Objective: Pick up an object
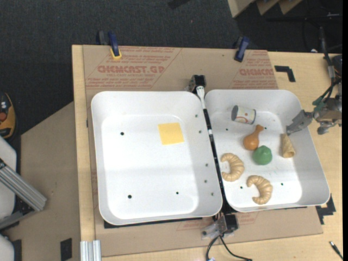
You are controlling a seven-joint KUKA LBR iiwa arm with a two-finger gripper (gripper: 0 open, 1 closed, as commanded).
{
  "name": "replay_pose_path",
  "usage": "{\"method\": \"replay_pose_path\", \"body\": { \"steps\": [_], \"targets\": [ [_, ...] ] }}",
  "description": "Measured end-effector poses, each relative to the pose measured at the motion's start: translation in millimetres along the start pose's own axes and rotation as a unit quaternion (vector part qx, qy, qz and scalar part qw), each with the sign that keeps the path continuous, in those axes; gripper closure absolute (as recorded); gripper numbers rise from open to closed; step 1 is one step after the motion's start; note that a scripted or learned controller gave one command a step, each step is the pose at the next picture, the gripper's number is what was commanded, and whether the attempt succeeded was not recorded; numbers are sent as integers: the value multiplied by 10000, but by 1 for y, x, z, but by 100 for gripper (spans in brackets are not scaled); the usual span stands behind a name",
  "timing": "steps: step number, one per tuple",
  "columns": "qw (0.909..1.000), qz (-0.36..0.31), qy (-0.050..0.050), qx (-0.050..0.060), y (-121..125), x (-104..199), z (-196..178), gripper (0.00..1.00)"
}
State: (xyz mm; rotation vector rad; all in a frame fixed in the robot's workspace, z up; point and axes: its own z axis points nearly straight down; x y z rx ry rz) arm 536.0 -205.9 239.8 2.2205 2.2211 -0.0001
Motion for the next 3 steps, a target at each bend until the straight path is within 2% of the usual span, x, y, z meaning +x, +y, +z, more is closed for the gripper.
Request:
{"method": "replay_pose_path", "body": {
  "steps": [1, 2, 3],
  "targets": [
    [10000, -25, 26, 38, 41, 42, 92, 0],
    [10000, -32, 26, 36, 47, 114, 137, 0],
    [10000, -6, 2, -31, 50, 109, 120, 100]
  ]
}}
